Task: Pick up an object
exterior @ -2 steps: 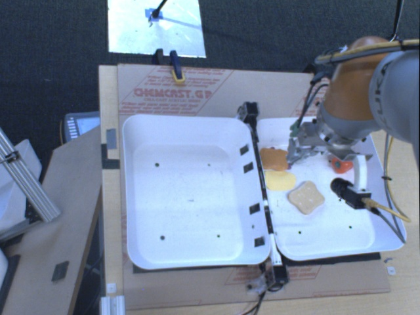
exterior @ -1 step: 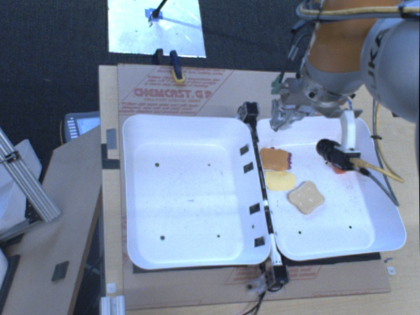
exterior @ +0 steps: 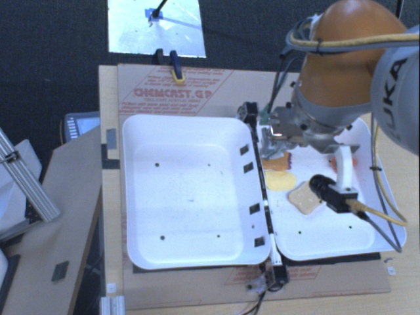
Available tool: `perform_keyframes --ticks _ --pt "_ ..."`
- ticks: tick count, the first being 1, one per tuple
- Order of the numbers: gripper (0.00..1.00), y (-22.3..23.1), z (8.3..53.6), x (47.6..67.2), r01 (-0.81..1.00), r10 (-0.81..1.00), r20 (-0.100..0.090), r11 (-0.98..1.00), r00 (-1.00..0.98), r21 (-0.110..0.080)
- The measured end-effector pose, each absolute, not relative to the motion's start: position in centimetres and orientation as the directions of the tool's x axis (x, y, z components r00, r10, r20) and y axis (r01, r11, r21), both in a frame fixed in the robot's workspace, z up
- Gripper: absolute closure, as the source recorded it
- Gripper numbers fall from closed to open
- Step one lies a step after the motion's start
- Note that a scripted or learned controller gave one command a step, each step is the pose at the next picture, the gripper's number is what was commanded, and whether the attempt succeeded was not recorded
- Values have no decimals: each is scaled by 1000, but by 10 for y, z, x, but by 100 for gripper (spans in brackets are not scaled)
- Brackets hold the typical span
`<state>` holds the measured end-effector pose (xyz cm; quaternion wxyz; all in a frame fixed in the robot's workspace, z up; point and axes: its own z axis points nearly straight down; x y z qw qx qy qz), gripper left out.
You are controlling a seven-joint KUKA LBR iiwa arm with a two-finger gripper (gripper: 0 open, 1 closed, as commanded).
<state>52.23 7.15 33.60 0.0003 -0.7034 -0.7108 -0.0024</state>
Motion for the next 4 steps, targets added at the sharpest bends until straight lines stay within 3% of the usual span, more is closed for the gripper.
perform_keyframes --ticks 1,2,3,4 --pt "100 130 456 511 1000 1000 6 11 -11 15" --pt "100 206 421 531 1000 1000 2 11 -11 0" --pt "100 236 543 545 1000 1000 7 8 -8 15" --pt "100 234 534 581 1000 1000 0 0 0 3"
